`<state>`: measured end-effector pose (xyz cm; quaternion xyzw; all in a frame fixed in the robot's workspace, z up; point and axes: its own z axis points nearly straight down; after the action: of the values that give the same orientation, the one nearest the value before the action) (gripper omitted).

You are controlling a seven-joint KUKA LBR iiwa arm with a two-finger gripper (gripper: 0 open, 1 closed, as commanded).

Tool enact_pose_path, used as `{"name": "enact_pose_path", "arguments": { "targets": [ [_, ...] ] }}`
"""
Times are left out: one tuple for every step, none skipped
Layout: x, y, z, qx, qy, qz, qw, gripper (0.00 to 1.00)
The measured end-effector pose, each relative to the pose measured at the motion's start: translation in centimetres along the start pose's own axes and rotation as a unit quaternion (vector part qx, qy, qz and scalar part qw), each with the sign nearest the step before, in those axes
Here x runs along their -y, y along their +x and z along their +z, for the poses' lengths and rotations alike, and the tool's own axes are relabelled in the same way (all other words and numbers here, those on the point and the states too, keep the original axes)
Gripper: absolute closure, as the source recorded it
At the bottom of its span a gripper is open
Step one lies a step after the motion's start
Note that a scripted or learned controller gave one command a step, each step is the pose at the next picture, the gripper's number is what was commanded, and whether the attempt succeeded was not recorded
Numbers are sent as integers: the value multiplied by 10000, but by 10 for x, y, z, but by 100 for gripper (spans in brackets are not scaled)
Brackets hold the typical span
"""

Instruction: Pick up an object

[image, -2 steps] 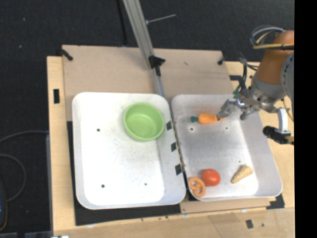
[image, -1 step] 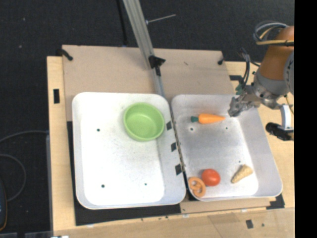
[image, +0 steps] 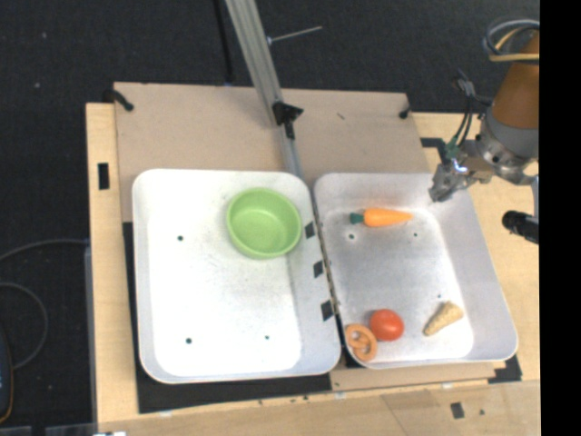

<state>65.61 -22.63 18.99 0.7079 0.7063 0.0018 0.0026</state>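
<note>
The arm (image: 516, 107) came in from the right edge of the frame, angled down-left, with the tool (image: 444, 185) over the upper right corner of the right bin (image: 481, 271); whether it was open or closed could not be told. In that bin lay a carrot (image: 385, 217) near the top, with a tomato (image: 387, 324), pretzel (image: 360, 341) and wedge (image: 443, 318) along the bottom. A green bowl (image: 263, 222) sat in the left bin (image: 182, 280).
</note>
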Motion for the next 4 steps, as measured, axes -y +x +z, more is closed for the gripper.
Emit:
{"name": "enact_pose_path", "arguments": {
  "targets": [
    [-2, -1, -48, 3, -7, -20, 10000, 100],
    [27, 47, -43, -4, 33, -33, 10000, 100],
    [45, 90, -36, -3, 26, -30, 10000, 100],
    [65, 129, -31, -9, 25, -23, 10000, 100]
  ]
}}
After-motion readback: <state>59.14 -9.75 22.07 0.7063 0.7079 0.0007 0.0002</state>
